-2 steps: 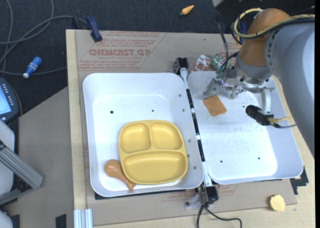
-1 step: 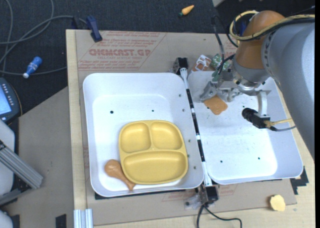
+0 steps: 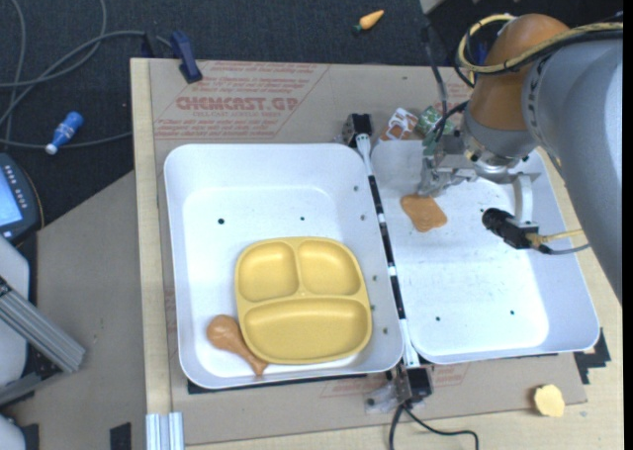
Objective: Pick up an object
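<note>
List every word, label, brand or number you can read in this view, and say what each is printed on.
"CHEMCAST GP": large red letters, seen upside down, on the brown paper-faced board under the two white bins.
Smaller red lines above and below that name on the same board: too small and blurred to read.
Small printed wrapper at the far edge of the right white bin: markings too small to read.
Blue-lit screen of the dark device at the left edge: unreadable.

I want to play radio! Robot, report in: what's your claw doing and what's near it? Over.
Gripper low in right bin, fingers unclear. Tan flat piece just below it, not held. Yellow tray and drumstick in left bin. Nothing blocking.
</note>
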